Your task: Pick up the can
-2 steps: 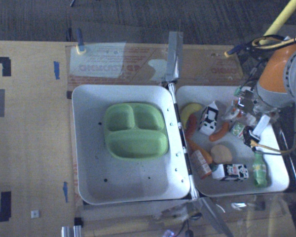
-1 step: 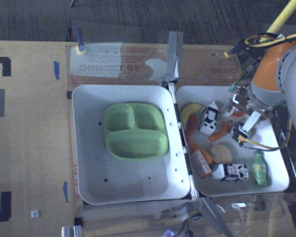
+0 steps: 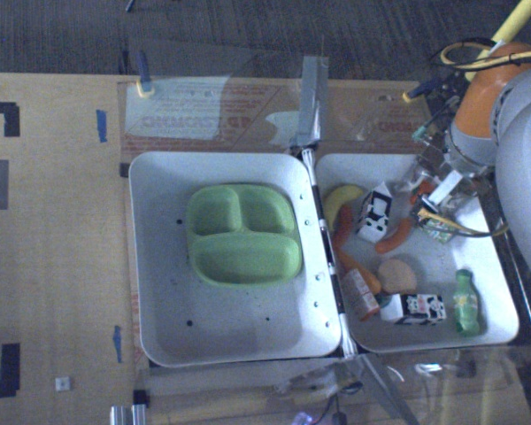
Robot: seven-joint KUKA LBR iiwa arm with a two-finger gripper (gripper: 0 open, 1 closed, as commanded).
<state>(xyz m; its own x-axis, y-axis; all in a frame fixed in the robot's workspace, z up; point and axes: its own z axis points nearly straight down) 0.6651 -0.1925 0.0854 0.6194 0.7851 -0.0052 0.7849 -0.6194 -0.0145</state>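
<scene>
Can (image 3: 363, 292) lies in right bin (image 3: 504, 321), well apart from gripper (image 3: 435, 204).

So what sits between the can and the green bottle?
Between can and green bottle: a cow-patterned carton and a tan round item, per the camera view.

High overhead view — slanted, both bins (image 3: 150, 264)

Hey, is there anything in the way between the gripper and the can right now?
Yes. The can lies by the right bin's left wall; between it and the gripper lie a red sausage and a brown round item.
</scene>
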